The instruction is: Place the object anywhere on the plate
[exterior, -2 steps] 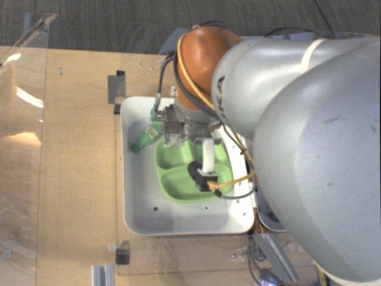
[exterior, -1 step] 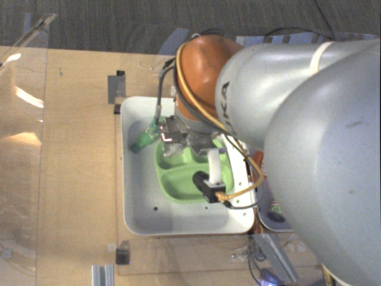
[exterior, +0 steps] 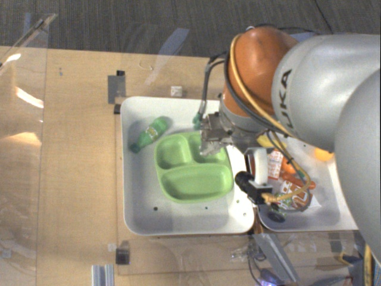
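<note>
Plate [exterior: 193, 180]: green, divided, in left bin [exterior: 140, 201].
Bottle [exterior: 150, 133]: green, lying far-left of plate.
Gripper [exterior: 209, 143]: over plate's far-right compartment; claw state cannot be told.

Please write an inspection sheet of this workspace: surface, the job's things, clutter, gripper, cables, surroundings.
Surface: wooden bench bearing two shallow white bins; left bin, right bin.
Job's things: green divided plastic plate in left bin; green plastic bottle lying beside it, off the plate.
Clutter: mixed small items in right bin, a yellow piece among them; too jumbled to name.
Gripper: two-finger gripper above the plate's upper compartment; finger state unclear.
Cables: dark cables along the wrist.
Surroundings: grey carpet beyond the bench.
</note>
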{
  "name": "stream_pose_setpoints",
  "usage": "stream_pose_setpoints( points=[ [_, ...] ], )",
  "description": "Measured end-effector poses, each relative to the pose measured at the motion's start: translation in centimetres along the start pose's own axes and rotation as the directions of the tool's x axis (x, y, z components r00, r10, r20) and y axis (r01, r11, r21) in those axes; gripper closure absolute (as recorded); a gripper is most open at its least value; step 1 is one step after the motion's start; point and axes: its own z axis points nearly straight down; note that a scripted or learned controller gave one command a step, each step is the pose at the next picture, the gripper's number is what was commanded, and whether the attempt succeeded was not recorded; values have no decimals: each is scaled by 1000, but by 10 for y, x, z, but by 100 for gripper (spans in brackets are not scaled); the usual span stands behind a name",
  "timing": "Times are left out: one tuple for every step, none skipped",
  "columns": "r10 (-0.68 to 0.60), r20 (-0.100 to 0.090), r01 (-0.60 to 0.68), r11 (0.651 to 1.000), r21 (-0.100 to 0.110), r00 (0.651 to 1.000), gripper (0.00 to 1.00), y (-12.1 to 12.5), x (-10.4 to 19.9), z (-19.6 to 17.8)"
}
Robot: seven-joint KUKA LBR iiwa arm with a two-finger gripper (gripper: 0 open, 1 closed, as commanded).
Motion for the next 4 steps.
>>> stream_pose_setpoints(
  points=[
    [-27,0,27,1000,5,1000,100,-15,74,71],
    [10,0,-10,1000,0,1000,100,-7,17,-18],
    [-268,-1,268,963,4,963,100,0,106,86],
    [-267,-1,267,964,4,964,0,0,106,86]
  ],
)
